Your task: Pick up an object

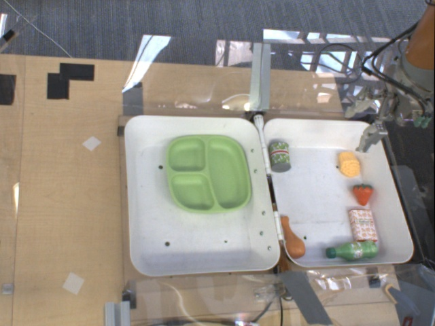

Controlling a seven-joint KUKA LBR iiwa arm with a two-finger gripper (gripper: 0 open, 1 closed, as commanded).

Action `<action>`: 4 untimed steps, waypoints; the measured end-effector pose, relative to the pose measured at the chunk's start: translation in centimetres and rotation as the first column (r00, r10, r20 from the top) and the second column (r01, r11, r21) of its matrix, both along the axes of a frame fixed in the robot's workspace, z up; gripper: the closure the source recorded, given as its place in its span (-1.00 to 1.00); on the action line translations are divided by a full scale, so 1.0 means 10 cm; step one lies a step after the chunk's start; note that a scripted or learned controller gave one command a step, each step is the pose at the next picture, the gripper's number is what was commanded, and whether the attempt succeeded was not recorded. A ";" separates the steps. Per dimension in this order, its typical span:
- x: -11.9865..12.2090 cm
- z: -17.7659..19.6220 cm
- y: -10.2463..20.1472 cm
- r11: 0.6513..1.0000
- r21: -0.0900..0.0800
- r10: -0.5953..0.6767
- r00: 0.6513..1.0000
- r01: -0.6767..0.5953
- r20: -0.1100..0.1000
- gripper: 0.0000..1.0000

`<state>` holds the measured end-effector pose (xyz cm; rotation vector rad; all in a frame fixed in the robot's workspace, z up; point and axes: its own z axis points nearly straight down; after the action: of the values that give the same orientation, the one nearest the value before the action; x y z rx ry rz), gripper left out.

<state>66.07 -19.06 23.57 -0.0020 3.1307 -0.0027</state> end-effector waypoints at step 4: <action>-0.60 -0.24 0.10 0.793 0.005 -0.609 0.793 0.609 -0.004 1.00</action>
<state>60.07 -18.11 21.12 1.0067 2.9678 0.0015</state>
